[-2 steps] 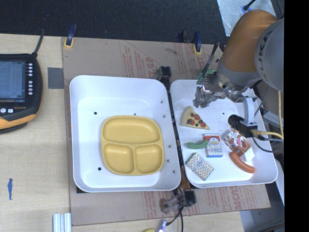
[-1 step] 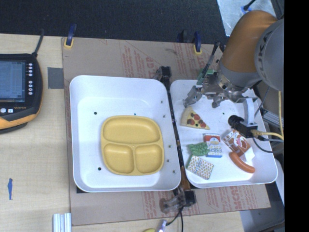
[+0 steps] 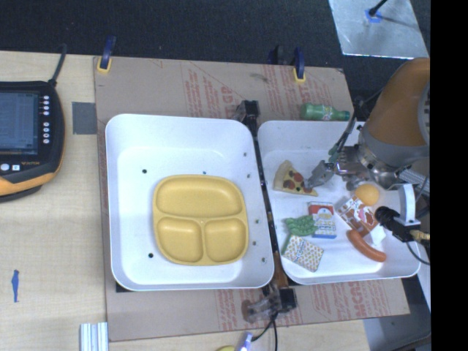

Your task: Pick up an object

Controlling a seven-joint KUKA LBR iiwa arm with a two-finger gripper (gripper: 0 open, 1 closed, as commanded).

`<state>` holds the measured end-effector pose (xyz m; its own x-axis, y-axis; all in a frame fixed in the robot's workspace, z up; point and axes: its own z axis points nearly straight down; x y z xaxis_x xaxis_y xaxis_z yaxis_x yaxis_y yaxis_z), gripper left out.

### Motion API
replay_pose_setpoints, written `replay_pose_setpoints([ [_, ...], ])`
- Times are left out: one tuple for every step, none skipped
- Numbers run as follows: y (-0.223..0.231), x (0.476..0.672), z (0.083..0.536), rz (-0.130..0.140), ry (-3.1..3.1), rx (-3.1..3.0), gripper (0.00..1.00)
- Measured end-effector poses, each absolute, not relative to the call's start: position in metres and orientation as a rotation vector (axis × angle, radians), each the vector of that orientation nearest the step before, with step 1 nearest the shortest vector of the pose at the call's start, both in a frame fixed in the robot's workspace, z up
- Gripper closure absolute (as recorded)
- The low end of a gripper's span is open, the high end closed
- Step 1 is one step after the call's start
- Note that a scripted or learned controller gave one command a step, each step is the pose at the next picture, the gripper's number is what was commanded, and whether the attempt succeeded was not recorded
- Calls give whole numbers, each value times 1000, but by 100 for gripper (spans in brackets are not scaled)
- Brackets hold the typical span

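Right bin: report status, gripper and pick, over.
Gripper low in right bin, tips at pizza slice, nothing seen between them. Green toy, small carton, sausage crowd close by.

Even, fairly bright overhead light falls on the 2 white bins; the left bin (image 3: 124, 196) reads nearly washed out, with a soft grey shadow along its inner left and top walls. The yellow tray (image 3: 199, 218) inside it shows mild sheen. Above the left bin the floor is dark and grainy. The picture is soft overall, and small items to the right of the left bin blur.
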<state>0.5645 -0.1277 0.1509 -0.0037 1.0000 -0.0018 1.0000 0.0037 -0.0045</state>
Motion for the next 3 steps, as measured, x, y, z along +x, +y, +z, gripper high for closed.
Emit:
replay_pose_setpoints([
  [-121, 554, 93, 5, -2225, -2214, 0],
  [-92, 525, 91, 5, -2225, -2213, 0],
  [-94, 525, 102, 7, -2230, -2210, 100],
])
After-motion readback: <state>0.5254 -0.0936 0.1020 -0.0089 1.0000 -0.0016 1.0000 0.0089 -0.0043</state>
